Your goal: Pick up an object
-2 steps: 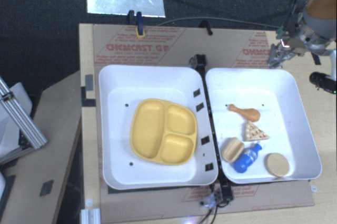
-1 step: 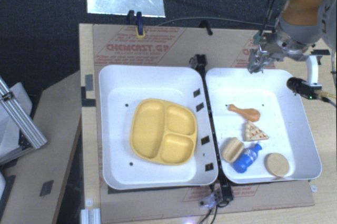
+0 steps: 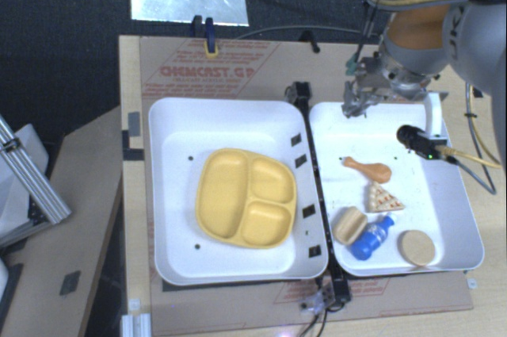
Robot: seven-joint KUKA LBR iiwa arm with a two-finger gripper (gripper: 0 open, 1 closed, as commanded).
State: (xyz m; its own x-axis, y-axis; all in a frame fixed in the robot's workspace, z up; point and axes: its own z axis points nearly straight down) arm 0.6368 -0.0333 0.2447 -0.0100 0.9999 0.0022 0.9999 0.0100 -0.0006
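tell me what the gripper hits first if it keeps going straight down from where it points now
Probably bare floor of the right bin near its back corner. The gripper hangs above that spot, and the chicken leg lies nearer the camera. Depth is uncertain.

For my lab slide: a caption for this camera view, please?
Pincer above the right bin of toy food; yellow tray in the left bin.

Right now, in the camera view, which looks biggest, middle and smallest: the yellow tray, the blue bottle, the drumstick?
1. yellow tray, by far.
2. blue bottle and drumstick look about alike, so I won't rank them.
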